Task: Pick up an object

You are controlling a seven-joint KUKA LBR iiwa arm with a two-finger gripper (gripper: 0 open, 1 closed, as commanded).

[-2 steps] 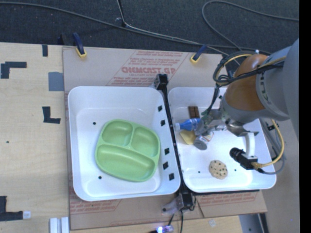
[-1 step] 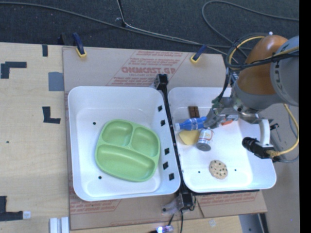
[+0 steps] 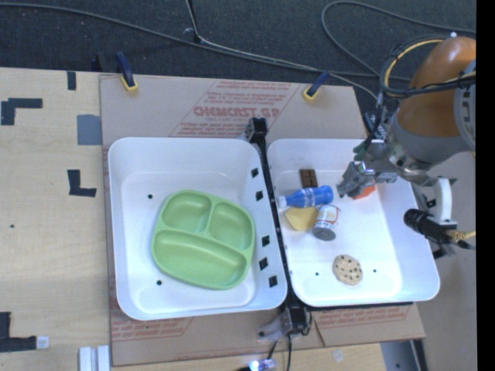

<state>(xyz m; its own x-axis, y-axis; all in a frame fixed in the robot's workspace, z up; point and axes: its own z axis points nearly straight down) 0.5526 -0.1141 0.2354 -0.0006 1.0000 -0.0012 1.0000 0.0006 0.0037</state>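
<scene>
The right bin [image 3: 402, 277] holds a blue plastic bottle [image 3: 307, 198] lying on its side, a brown chocolate bar [image 3: 308, 178], a yellow wedge [image 3: 300, 219], a small tin can [image 3: 326, 222] and a chocolate-chip cookie [image 3: 347, 269]. My gripper [image 3: 353, 185] hangs over the bin's upper right part, just right of the bottle's cap end and apart from it. Something orange-red shows at the fingertips; I cannot make out whether it is a held thing or part of the gripper.
A green divided plate [image 3: 204, 239] lies in the left bin [image 3: 131, 168]. A black divider [image 3: 267, 207] runs between the bins. Cables [image 3: 232, 49] trail across the dark floor behind the bench. The arm's orange band [image 3: 441, 83] rises at the right.
</scene>
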